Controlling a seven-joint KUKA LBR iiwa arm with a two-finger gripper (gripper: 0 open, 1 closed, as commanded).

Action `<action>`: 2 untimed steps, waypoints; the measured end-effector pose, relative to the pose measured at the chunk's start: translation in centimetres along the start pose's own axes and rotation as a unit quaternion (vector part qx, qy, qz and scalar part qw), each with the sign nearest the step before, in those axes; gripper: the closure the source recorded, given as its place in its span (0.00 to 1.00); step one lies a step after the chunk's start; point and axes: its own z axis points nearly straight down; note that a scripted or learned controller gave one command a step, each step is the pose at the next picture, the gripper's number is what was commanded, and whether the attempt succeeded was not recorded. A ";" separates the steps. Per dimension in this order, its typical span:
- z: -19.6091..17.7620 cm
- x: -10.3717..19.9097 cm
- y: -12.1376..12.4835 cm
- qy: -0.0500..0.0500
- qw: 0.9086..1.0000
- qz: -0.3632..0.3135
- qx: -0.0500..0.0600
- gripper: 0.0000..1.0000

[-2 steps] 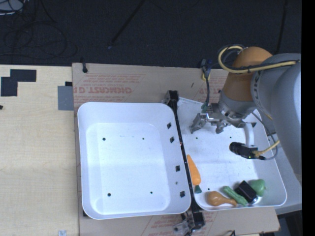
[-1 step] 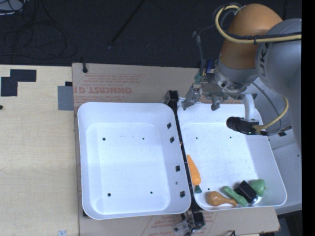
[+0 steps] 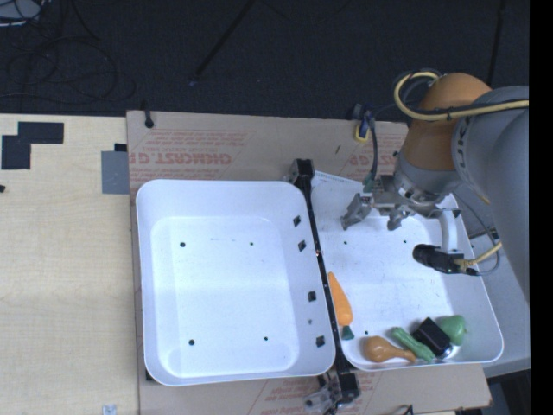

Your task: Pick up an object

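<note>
The counter is of pale wood, with dark floor and cables behind it, and a sheet of brown cardboard lies on it under two shallow white bins set side by side. The left bin has only small dark dots on its floor. In the right bin the things lie along the near side: an orange carrot rests against the left wall, just beside the black clips that join the two bins, and in the near right corner a tan pear-shaped toy, a green stick, a black block and a green round thing are gathered close together, some of them touching. The grey arm with its orange band reaches in from the right, and the tool hangs over the far part of the right bin, well apart from all these things. Its two fingers stand spread apart, with nothing between them. A black cable end hangs near the right wall of this bin
</note>
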 end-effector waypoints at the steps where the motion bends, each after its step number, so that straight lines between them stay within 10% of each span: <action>1: -1.6 0.2 0.1 0.001 1.000 -0.001 -0.002 1.00; 2: 4.2 2.9 -2.7 0.001 1.000 -0.003 -0.001 1.00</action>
